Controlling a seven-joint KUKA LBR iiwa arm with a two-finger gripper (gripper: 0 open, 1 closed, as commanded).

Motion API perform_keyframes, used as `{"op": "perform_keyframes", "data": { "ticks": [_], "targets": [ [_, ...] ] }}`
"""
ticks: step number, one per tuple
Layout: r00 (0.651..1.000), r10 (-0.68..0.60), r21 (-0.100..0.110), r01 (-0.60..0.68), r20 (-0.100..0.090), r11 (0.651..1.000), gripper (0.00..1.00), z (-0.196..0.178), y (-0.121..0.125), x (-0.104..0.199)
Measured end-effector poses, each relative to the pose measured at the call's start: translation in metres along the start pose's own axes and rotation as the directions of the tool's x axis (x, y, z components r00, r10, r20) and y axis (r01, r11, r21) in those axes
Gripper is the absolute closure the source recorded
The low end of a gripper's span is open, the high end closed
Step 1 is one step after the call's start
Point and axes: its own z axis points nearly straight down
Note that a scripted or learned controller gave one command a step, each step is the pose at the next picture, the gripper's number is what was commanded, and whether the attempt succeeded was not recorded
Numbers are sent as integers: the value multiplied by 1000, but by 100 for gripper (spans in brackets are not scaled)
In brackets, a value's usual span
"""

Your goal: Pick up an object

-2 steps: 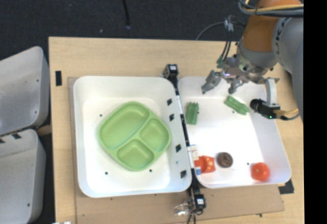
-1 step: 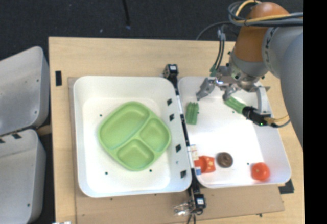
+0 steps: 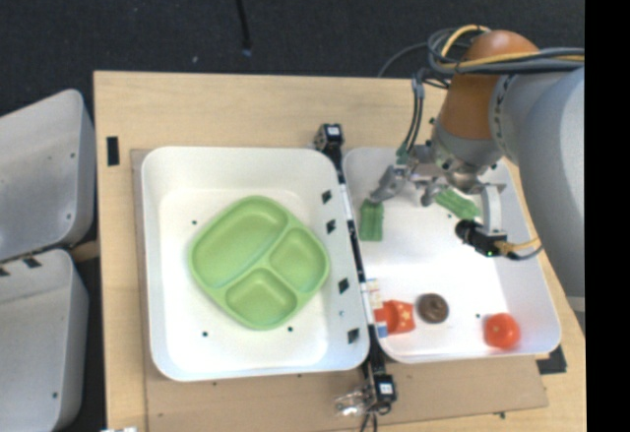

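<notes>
The right bin [image 3: 448, 258] holds several things. A green block [image 3: 371, 220] lies by its left wall. Along the front edge sit a red-orange piece [image 3: 397, 318], a brown round piece [image 3: 432, 307] and a red ball [image 3: 502, 331]. My gripper [image 3: 407, 191] hovers over the bin's far part, just up and right of the green block and apart from it. It is open, with bare white floor between its fingers. A second green piece [image 3: 458, 203] lies just right of the gripper, partly hidden under the wrist.
The left bin [image 3: 172, 322] carries a green divided plate [image 3: 259, 262]. A divider rail with black clips [image 3: 345, 243] runs between the two bins. The grey arm with its orange band [image 3: 472, 95] reaches in from the right over the right bin's far corner.
</notes>
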Motion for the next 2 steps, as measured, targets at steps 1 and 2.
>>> {"op": "perform_keyframes", "data": {
  "ticks": [1, 2],
  "targets": [
    [1000, 1, -1, -1, 0, 1000, 0, 7, 1, -1],
    [1000, 2, -4, -2, 1, 1000, 100, -4, 1, -2]
  ]
}}
